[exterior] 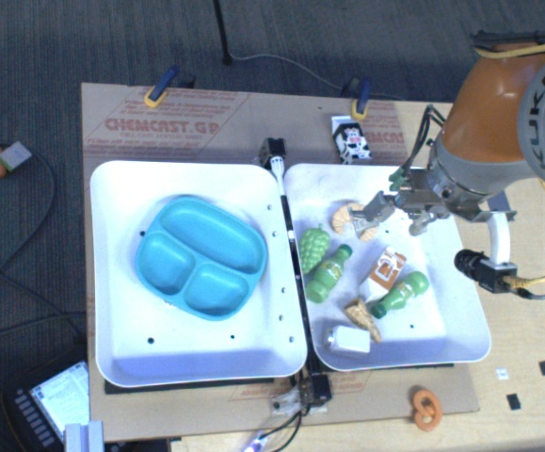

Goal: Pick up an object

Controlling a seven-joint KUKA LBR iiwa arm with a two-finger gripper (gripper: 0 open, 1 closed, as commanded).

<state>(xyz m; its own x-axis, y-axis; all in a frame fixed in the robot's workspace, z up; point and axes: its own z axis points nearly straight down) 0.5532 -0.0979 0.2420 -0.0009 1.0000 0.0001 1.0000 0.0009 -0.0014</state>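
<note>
While the two-finger gripper [392, 213] hangs open, holding nothing, over the right white bin [460, 342], the glossy green plastic bottle [328, 273] looks light, stiff, slippery; grasp mid-body.

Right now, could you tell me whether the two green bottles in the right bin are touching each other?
Apart. The camera view shows bare white bin floor between the left green bottle and the right green bottle.

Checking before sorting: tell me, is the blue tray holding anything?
Empty: the blue tray in the left bin shows bare compartments.
</note>
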